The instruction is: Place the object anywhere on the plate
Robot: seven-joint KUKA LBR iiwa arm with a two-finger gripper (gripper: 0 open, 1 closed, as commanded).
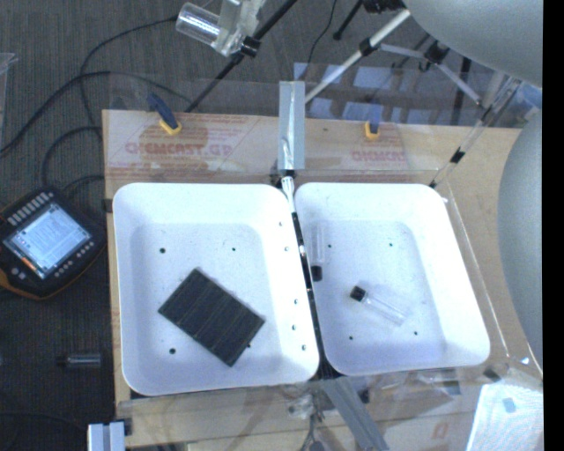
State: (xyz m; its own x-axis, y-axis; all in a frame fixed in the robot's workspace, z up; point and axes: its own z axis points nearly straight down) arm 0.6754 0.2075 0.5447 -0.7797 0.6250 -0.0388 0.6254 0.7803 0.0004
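Note:
A dark grey, ribbed square plate [211,317] lies flat in the left bin [141,211], toward its front. In the right bin [441,220] a small clear vial with a black cap [379,302] lies on its side near the middle. A second clear vial with a black cap [315,255] lies along that bin's left wall. The grey arm [529,220] runs along the right edge and across the top right corner, high above the bins and away from both vials.
A narrow ridge [302,264] separates the two bins. A pendant with a lit screen [48,238] sits on the floor to the left. Cables, a clear fixture [211,22] and a metal post [291,132] are behind the bins.

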